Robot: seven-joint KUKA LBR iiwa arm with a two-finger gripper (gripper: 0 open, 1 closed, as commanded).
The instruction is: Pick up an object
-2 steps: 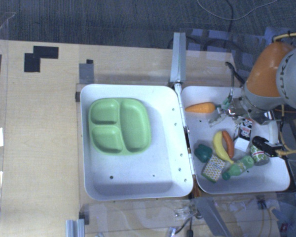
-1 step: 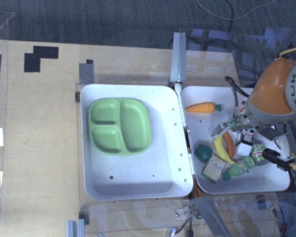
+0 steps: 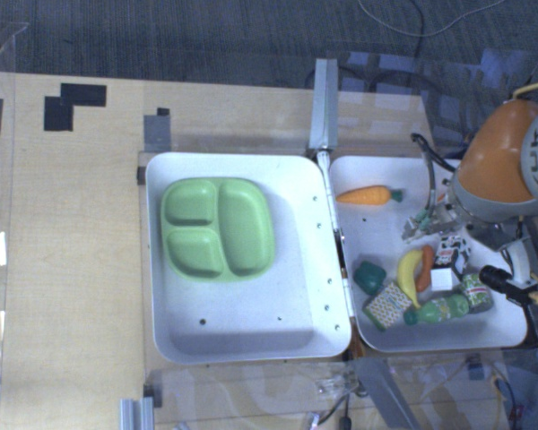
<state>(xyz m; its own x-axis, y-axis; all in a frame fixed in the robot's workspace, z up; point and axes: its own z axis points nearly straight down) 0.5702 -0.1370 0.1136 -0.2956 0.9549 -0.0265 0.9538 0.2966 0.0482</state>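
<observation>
The right bin (image 3: pixel 377 236) holds several objects. An orange carrot (image 3: pixel 366 196) lies at its far side. Along the near side sit a dark green piece (image 3: pixel 370 277), a patterned box (image 3: pixel 387 305), a yellow banana (image 3: pixel 410 274), an orange-red piece (image 3: pixel 426 270), a small white block (image 3: pixel 441 279) and a green bottle (image 3: pixel 444 309) on its side. My gripper (image 3: pixel 439 236) hangs over the right half of this bin, just above the banana and the white block, under the orange band of the arm (image 3: pixel 502 164). Nothing can be seen held in it.
The left bin (image 3: pixel 242 316) holds a light green divided plate (image 3: pixel 218 227) in its far left part. A metal divider (image 3: pixel 323 115) runs between the bins at the back. Cables trail by the arm at the right edge.
</observation>
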